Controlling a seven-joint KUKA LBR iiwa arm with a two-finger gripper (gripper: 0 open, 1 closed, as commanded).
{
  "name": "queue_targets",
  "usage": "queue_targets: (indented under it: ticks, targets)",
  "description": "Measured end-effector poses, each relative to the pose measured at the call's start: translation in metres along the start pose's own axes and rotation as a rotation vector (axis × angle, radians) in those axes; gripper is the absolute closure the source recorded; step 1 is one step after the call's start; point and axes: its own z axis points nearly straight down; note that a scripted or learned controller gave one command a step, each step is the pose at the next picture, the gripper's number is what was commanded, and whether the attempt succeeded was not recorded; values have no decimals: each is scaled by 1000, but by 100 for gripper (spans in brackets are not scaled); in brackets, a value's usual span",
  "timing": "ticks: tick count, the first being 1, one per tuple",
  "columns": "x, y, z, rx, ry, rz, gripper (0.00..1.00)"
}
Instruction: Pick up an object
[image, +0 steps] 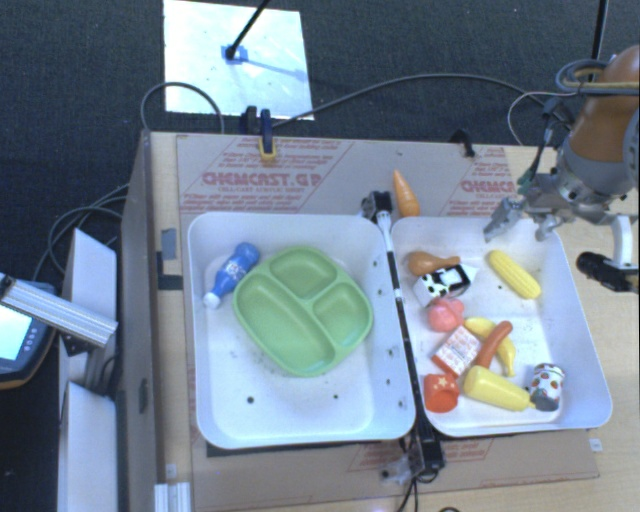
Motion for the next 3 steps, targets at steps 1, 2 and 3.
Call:
queue_targets:
  ticks: [1,2,3]
  targets:
    - [-30,4,42,1,-1,1,0]
    - [-28,-10,75,0,0,1,0]
    - [-28,-8,63,-4,-2,-2,100]
